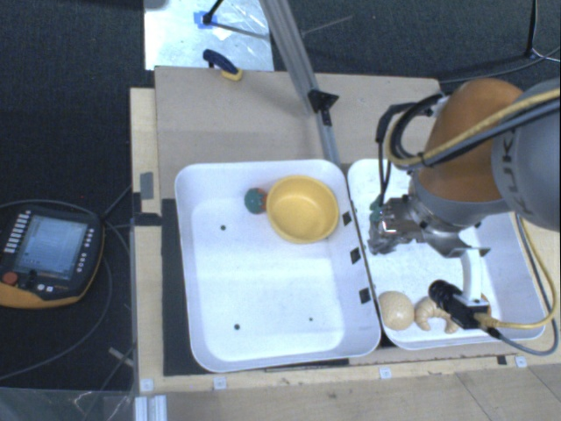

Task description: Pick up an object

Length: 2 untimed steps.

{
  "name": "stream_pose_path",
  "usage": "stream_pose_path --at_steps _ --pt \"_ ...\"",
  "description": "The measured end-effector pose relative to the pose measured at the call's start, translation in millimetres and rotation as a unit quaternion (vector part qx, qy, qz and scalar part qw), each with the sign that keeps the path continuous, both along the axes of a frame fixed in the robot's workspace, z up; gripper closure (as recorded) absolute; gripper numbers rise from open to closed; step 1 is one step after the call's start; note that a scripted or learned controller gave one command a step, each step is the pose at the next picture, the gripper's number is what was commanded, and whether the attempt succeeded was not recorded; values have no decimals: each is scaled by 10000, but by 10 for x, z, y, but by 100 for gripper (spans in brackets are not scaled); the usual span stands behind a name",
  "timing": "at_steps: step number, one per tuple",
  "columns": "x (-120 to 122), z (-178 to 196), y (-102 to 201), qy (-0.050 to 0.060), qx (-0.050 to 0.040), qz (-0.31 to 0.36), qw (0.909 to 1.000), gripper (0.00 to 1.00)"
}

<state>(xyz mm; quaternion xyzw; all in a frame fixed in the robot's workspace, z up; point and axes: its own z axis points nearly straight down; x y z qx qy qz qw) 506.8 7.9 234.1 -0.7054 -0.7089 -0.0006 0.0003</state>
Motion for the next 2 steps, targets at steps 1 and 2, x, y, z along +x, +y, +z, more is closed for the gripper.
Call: stream_pose_path --at_steps 1,2 --pt "116 3 473 0 0 -2 10000 100" --pt "170 17 914 0 0 -2 10000 100"
